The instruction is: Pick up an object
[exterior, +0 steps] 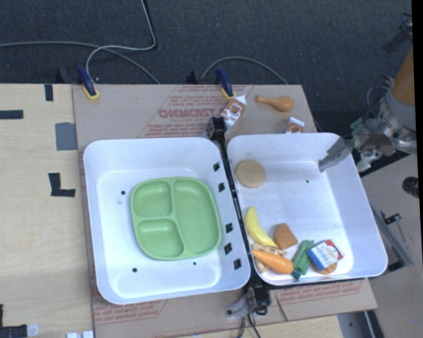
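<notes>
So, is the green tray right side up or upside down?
Right side up. The green tray lies flat in the left bin, its three hollow compartments facing up.

You see two smooth white plastic bins (101, 204) with a slight sheen. The green divided tray (176, 217) looks like matt plastic. Under the bins lies brown printed cardboard (160, 114) on a pale wood-grain tabletop (25, 229). The banana (257, 226) looks glossy plastic.

2 bins (110, 162): white | divided plate (176, 218): light green | banana (258, 228): yellow | carrot (276, 261): orange | round disc (251, 173): tan | desk (25, 229): pale wood
</notes>
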Tool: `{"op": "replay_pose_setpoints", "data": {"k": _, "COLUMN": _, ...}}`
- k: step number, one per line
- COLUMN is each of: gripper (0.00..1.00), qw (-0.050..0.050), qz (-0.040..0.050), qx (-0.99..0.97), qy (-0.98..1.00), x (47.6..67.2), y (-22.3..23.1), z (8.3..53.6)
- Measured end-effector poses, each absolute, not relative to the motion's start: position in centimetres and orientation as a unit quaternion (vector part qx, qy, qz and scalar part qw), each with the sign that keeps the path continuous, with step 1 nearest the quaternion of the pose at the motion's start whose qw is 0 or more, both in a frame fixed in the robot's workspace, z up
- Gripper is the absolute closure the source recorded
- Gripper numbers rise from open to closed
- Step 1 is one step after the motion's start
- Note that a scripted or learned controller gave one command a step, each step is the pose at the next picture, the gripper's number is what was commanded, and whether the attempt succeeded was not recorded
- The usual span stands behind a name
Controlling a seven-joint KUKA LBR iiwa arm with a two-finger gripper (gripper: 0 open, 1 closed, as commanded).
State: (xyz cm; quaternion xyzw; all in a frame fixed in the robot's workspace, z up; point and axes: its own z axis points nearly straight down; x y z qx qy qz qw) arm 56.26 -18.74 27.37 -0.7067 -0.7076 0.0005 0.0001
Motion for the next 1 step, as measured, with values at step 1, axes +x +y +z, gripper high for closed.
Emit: {"op": "replay_pose_setpoints", "data": {"k": 1, "gripper": 0.0, "qw": 0.001, "qz": 0.0006, "qx": -0.707, "qy": -0.708, "x": 52.36, "y": -14.48, "z": 18.19}}
